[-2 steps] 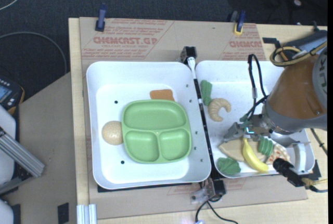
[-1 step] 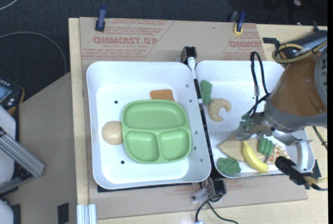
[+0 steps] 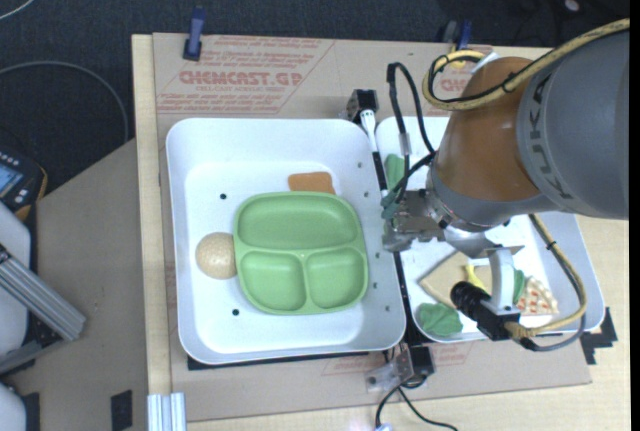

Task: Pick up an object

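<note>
Whether the jaws are spread or pressed together, I cannot tell. The gripper point(image 3: 404, 224) hangs over the border between the two bins. The nearest thing seems to be the small green piece point(image 3: 437, 320) in the bin point(image 3: 588, 271) on the view's right, lying toward the bench's front edge from the gripper. It is roundish, with no clear long axis.

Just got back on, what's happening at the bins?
The arm reaches over the right bin, wrist low by the wall between the bins. I can't tell whether it holds anything. A green piece and a pizza slice lie in that bin; the left bin has a green tray, an orange piece and a beige ball.
</note>
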`<state>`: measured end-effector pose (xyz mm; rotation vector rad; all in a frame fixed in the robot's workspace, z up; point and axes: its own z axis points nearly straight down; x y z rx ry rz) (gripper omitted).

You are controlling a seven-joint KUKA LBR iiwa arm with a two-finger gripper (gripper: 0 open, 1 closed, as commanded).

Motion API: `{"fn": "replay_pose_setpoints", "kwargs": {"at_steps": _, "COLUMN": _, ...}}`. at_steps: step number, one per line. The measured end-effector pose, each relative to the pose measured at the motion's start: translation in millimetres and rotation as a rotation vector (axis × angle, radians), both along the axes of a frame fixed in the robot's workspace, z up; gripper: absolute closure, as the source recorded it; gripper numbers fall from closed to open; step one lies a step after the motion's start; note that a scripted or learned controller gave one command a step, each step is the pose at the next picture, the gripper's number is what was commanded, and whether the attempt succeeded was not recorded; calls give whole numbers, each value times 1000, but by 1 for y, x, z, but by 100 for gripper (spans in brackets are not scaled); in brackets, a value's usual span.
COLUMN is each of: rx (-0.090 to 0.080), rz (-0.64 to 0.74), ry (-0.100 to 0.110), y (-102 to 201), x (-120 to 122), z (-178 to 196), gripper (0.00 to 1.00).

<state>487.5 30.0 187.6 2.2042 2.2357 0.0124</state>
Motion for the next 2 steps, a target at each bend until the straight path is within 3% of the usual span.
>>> {"fn": "replay_pose_setpoints", "kwargs": {"at_steps": 1, "rx": -1, "rz": -11, "ry": -12, "y": -1, "x": -6, "z": 148, "gripper": 100}}
{"fn": "replay_pose_setpoints", "kwargs": {"at_steps": 2, "rx": -2, "rz": -6, "ry": -2, "y": 66, "x": 8, "z": 203, "gripper": 100}}
